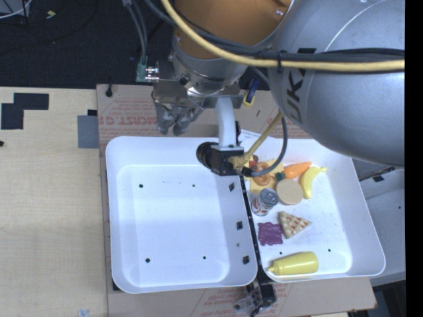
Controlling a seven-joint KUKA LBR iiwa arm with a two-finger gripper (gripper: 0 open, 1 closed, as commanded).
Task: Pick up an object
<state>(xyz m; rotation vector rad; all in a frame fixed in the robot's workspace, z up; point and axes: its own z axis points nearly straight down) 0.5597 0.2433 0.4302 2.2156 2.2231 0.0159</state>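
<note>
My gripper (174,120) hangs over the back rim of the left bin (125,177), above the cardboard behind it, with nothing seen in it. The objects lie in the right bin (360,243): an orange carrot (296,170), a yellow banana (312,180), a round tan disc (289,191), a small can (264,202), a pizza slice (293,224), a purple piece (269,233) and a yellow bottle (294,263) near the front. The gripper is well left of and behind all of them.
The grey arm (330,58) fills the upper right and hides the right bin's back corner. A divider wall (246,223) separates the two bins. A pale wooden bench top (46,197) lies to the left.
</note>
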